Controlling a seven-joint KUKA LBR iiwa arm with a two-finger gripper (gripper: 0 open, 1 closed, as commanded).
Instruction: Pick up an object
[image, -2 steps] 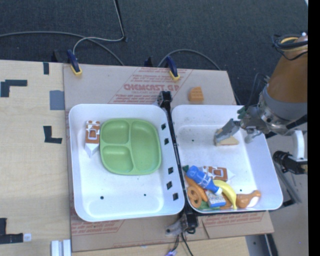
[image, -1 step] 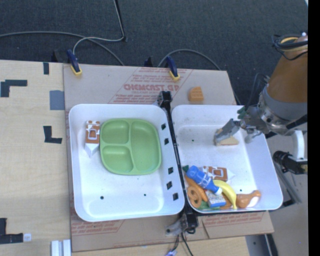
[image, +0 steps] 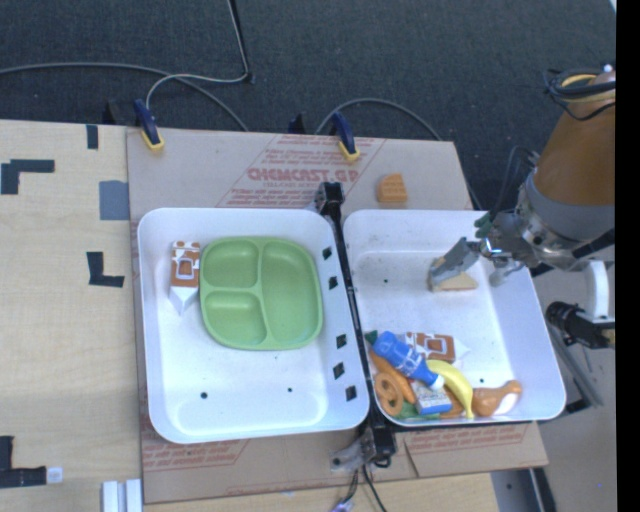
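- Reaching in from the right edge of the frame, the grey arm (image: 572, 170) with its orange band sat over the upper right part of the right bin (image: 520, 330).
- The gripper (image: 458, 268) hung low over the bin floor at the upper middle of that bin; its grey fingers (image: 450, 264) pointed toward lower left.
- A pale tan wedge-shaped piece (image: 463, 283) lay directly beneath the fingertips, touching or nearly touching them. Whether the jaws were released or clenched on it could not be told from this angle.
- The remaining objects were heaped against the lower edge of the right bin: a blue bottle (image: 408, 358), a yellow banana (image: 456, 386), an orange carrot-like item (image: 392, 388), a brown drumstick-shaped piece (image: 496, 398) and a small printed carton (image: 436, 346).
- The left bin (image: 240, 410) held a green divided plate (image: 262, 292) in its upper half, with a small brown-and-white box (image: 184, 272) touching the plate's left rim.
- A small orange block (image: 392, 189) rested on the cardboard sheet (image: 290, 170) above the right bin, outside both bins.
- Two clamps with yellow-and-blue handles (image: 148, 128) held the cardboard at the upper edge of the bench.
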